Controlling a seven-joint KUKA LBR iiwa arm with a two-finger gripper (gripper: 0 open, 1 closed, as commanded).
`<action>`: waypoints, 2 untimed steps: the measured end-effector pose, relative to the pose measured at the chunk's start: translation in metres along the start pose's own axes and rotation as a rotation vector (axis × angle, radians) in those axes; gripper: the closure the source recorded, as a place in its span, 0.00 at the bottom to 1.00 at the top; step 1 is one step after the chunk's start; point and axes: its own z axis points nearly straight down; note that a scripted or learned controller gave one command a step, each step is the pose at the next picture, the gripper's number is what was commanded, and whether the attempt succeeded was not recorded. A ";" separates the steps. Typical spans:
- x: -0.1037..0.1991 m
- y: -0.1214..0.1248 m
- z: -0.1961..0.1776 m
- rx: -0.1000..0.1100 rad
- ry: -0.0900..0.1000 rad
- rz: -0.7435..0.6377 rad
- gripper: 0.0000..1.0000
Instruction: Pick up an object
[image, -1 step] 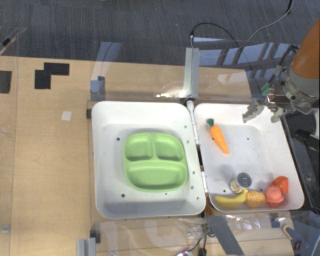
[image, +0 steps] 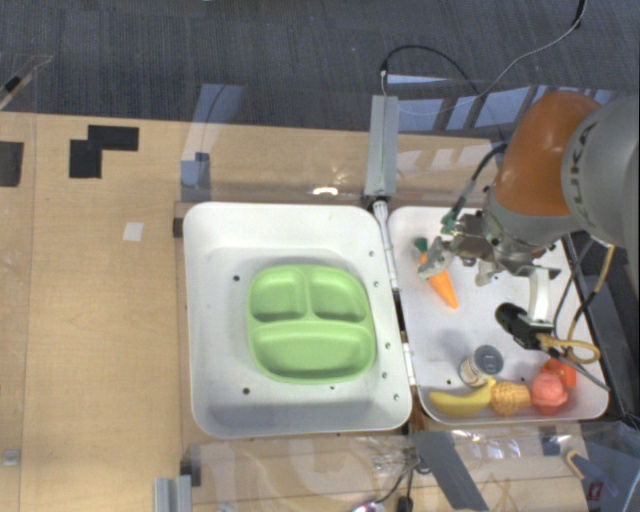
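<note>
arm: I see the grey arm (image: 590, 150) reaching in from the right, with its wrist over the right bin (image: 440, 340).
end effector: the end effector (image: 465, 262) hangs over the far half of the right bin. I cannot tell from this slant whether it is spread or closed, and I see nothing held in it.
nearest target: the carrot (image: 442, 285), orange with a green top, lies flat on the bin floor just beside the end effector, tip pointing to the near side.
other candidates: banana (image: 458, 403), a yellow-orange piece (image: 510, 398) and a red fruit (image: 550, 390) sit bunched along the near wall. A small grey-topped round item (image: 487, 358) is just behind the banana.
left bin: the left bin (image: 215, 260) holds a green divided plate (image: 310, 322), well apart from the end effector.
tabletop: the tabletop (image: 90, 300) is pale wood, with both bins side by side on it.
handling guess: the carrot looks like a light, stiff toy, with a tapered and probably smooth skin that could squirt out.
where I'd grip: across the thick part just below the green top, not at the narrow tip.
risk: the near-wall cluster is crowded, so I judge the carrot the cleaner pick.
</note>
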 end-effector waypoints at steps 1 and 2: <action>-0.033 0.021 0.081 0.000 0.000 0.086 0.00; -0.031 0.022 0.073 -0.001 0.002 0.085 1.00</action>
